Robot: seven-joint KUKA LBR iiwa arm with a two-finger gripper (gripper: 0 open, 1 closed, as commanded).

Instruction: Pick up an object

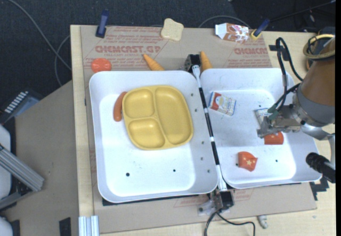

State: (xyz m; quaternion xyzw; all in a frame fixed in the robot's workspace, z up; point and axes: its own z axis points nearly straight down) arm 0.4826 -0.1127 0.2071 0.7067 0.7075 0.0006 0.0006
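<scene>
You were looking at a pick that had not been finished. The claw (270,128) was low inside the right bin (250,173), near its right wall, reached in from the right on the grey arm (314,99). Directly under and touching its tip lay a small red piece (274,138), which I judged to be the target, since it was the only thing within reach of the tip. You could not tell from this angle whether the claw was spread or pressed together, because the wrist body covered the tips, and nothing showed the red piece caught between them; it appeared to rest on the bin floor. So treat the grasp as unproven, with the lift clear of the bin floor left to do. Other candidates sat in the same bin: a strawberry-like red toy (246,161) nearer the front, apart from the claw, and a small white carton (222,104) toward the back left. The left bin (138,179) carried a yellow divided plate (157,116) with a sausage (117,108) just beside its left edge. On the counter (128,43) behind the bins lay a slice of toy bread (172,29), a carrot (153,63) and a crumpled wrapper (232,31), all well away from the arm.
</scene>
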